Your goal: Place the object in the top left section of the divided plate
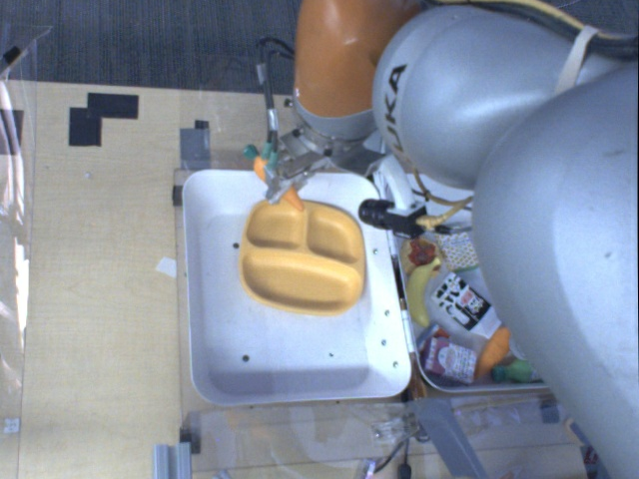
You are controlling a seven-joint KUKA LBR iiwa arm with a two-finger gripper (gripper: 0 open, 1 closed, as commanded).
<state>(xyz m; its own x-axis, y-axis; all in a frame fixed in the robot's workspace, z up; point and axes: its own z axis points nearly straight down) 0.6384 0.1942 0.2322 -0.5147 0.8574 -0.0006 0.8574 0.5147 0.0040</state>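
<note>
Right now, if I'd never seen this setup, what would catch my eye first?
The huge grey arm with its orange band fills the right and top of the view. Under it, the hand hangs over the far edge of a yellow divided plate, which sits in the left white bin, with a small orange thing at its tip. The right bin is crowded with small items, a banana among them.

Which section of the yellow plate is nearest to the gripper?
The top left section of the divided plate; the gripper with the orange object hangs at its upper edge.

yellow divided plate (303,257), white bin (215,297), small orange object (291,199)
</note>
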